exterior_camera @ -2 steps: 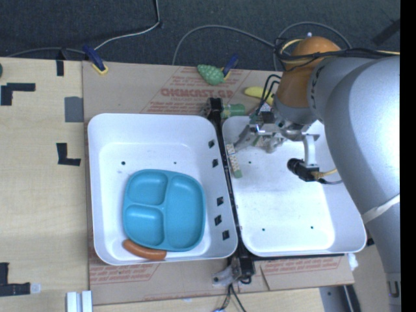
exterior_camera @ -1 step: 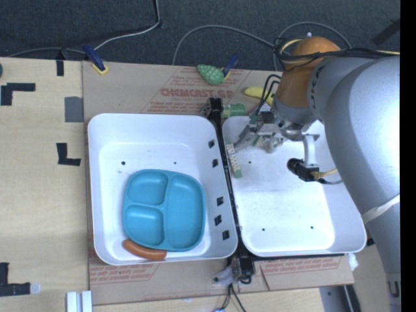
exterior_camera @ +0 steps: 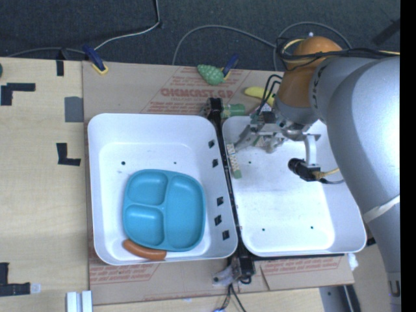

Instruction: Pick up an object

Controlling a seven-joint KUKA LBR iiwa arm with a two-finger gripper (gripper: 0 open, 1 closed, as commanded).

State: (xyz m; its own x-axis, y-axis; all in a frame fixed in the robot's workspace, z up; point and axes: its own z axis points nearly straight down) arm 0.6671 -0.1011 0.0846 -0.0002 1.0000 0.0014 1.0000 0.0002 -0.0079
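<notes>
Your grey arm with the orange band [exterior_camera: 305, 77] comes in from the right of the frame and bends down over the upper part of the right-hand shallow white bin [exterior_camera: 292, 239]. Its two-finger gripper [exterior_camera: 257, 135] sits low in that bin's upper left corner, near the black divider hardware between the two bins. You cannot tell from this view whether the gripper is spread or pressed together, and you can see nothing held in it.

Just below and left of the gripper, a small pale greenish-tan piece [exterior_camera: 234, 164] lies against the right bin's left wall, apart from the gripper. It is too small for you to make out what it is.

In the left-hand shallow white bin [exterior_camera: 130, 132], look to the lower middle of the frame: a light blue plastic plate with three compartments [exterior_camera: 164, 208] lies flat. An orange sausage-shaped toy [exterior_camera: 144, 250] lies along the plate's lower edge, touching it, near the bin's bottom wall.

Outside the bins, on the brown cardboard sheet [exterior_camera: 130, 90] at the upper middle of the frame, you have a green knobbly toy [exterior_camera: 209, 74] and, to its right, a yellow item [exterior_camera: 255, 93] partly hidden by the arm.
</notes>
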